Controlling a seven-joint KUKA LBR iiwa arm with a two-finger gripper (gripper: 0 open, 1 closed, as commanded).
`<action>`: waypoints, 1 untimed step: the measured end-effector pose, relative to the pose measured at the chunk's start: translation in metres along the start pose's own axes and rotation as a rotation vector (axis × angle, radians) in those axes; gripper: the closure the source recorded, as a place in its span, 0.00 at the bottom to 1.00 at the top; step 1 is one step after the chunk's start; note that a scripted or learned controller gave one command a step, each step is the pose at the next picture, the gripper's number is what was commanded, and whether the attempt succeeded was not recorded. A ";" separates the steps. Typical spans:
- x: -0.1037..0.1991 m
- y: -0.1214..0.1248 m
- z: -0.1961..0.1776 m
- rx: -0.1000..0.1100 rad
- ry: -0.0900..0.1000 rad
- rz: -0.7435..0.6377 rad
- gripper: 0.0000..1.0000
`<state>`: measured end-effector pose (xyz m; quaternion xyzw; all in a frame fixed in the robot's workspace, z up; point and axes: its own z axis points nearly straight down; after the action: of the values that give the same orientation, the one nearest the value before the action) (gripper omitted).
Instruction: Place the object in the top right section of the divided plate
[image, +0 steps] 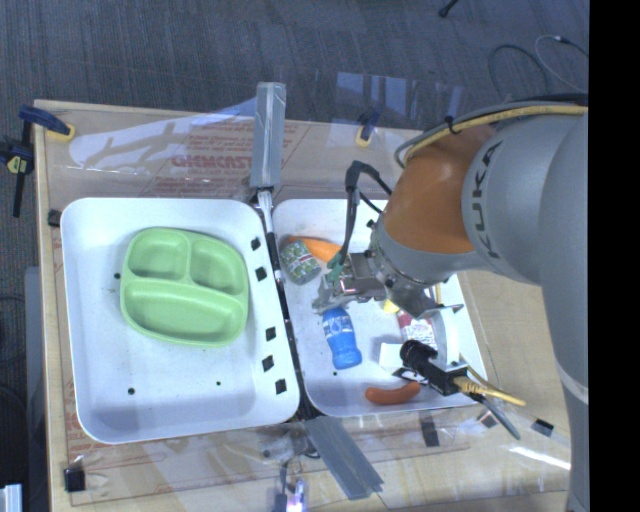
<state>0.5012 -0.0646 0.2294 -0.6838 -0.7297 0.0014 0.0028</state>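
over right bin (455, 300), gripper (335, 288) above blue bottle (342, 338), fingers' state unclear, glossy green divided plate (186, 285)

Smooth, matt green plastic on the divided plate (186, 285). Glossy white plastic on both bins (90, 390), faintly speckled. Shiny blue plastic on the small bottle (342, 338). Pale raw wood on the tabletop (520, 300), under clear glossy film. Satin grey casing and glossy orange band (430, 205) on the arm.
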 end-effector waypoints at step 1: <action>0.033 0.058 0.037 -0.001 -0.002 -0.027 1.00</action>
<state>0.5564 -0.0277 0.1919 -0.6737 -0.7390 0.0017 0.0017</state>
